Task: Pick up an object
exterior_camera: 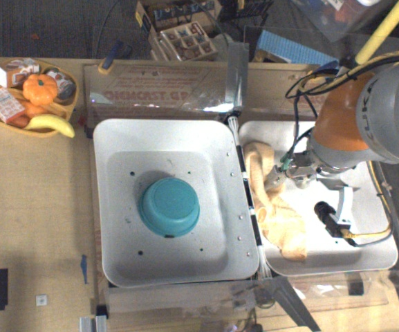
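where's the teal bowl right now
The teal bowl sits upside down near the middle of the left bin, apart from the yellow cloth that lies in the right bin.

Single fixed camera above the bench, looking down at a slant, far edge toward 12 o'clock, left bin (109, 206) near centre, right bin (379, 258) toward 3 o'clock, arm (372, 116) entering from 3 o'clock, moderate distance.

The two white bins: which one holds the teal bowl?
The left bin holds the teal bowl, upside down near its middle. The right bin holds a pale yellow cloth instead, with the gripper above it.
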